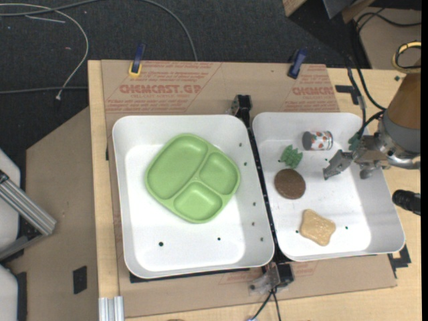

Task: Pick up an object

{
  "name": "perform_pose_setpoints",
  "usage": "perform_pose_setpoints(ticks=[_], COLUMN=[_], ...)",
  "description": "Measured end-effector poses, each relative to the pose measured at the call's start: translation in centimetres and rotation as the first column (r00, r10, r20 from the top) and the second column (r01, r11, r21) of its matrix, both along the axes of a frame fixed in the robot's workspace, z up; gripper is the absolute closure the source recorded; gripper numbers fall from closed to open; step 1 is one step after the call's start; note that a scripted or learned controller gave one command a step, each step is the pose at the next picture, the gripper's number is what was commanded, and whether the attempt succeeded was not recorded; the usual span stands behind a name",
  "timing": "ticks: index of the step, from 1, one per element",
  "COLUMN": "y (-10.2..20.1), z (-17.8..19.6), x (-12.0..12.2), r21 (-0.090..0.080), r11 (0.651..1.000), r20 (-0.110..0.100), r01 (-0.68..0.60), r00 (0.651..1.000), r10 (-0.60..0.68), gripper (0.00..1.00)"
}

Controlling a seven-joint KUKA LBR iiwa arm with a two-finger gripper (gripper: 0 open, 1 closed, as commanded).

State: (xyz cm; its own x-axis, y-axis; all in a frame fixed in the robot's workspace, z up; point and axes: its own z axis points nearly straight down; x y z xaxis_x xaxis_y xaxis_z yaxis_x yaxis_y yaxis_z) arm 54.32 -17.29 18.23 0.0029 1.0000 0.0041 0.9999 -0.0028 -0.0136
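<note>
While hanging low over the right bin (384, 209), toward its right side, stood with the jaws parted and nothing between them. Gripped no object. Carried on a grey arm (408, 122) entering from the right, with an orange band above the wrist.

Saw four loose objects on that bin's floor, all left of the jaws and none touching them. Noted a small can (317, 140) on its side near the far wall, nearest the jaws. Noted a green toy (291, 156) just left of and below the can, apart from it. Found a brown round disc (290, 184) lying flat just in front of the green toy. Found a tan bread-like piece (316, 227) near the front wall, well apart from the jaws.

Saw a green divided plate (192, 177) lying flat in the middle of the left bin (134, 239). Noted both bins side by side on a cardboard sheet (167, 85), pinned to the worktop (60, 199) by two blue clamps (138, 57) at the far edge.
</note>
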Motion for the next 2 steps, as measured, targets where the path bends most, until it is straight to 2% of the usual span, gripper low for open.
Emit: perform_pose_setpoints(ticks=[1,2], y=[0.0,0.3], z=[0.6,-3.7], x=[0.3,0.0], r21=[-0.003,-0.001], r11=[1.0,1.0], r20=[0.012,0.007], r01=[-0.003,-0.003], r00=[1.0,1.0], r10=[0.003,0.003], gripper=[0.0,0.0])
